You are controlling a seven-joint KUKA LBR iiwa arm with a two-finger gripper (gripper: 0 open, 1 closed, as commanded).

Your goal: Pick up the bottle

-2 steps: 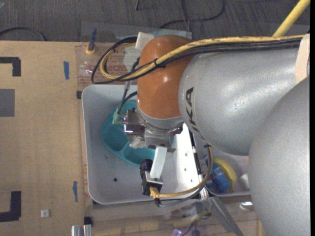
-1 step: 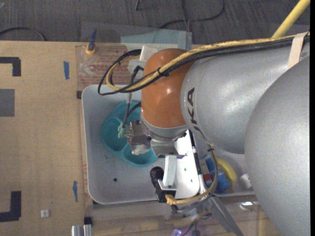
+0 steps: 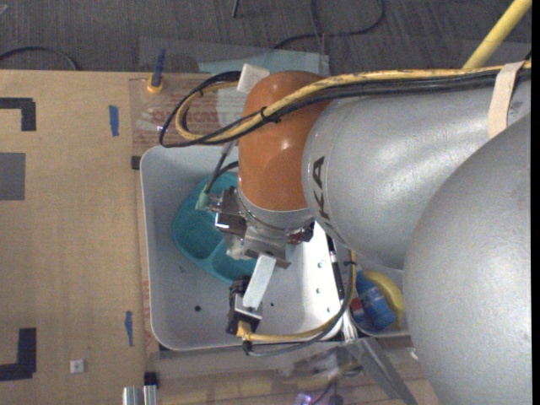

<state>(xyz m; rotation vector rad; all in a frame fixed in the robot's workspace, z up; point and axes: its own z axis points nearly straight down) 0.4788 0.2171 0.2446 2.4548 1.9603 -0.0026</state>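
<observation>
Arm: my grey arm point(image 3: 405, 184) reaches in from the right and covers most of the right bin point(image 3: 384, 332). Its orange band point(image 3: 274, 142) sits above the upper half of the left bin point(image 3: 160, 294).
Gripper: my gripper point(image 3: 221, 216) hangs low inside the left bin, right over the teal dish point(image 3: 196, 234). My own wrist hides it from above, so I cannot tell whether it is spread or pressed together.
Bottle: the blue bottle point(image 3: 375, 308) lies in the right bin, just beside the wall shared with the left bin and toward that bin's lower edge. It has a red end turned to the shared wall, and my arm covers its upper side. It is well apart from my gripper, with the shared wall between us.
Yellow thing: a yellow thing point(image 3: 390, 289) lies just beside the bottle, on its upper right. I cannot tell what it is or whether the two touch.
Teal dish: it rests about mid-floor in the left bin, somewhat nearer the left wall. Its right part is under my gripper.
Left bin: white and shallow, with bare floor showing along its left wall and in its lower left corner.
Bench: a brown board point(image 3: 67, 226) lies left of the bins, with strips of blue tape point(image 3: 114, 121) and black corner marks point(image 3: 21, 112) near its left edge.
</observation>
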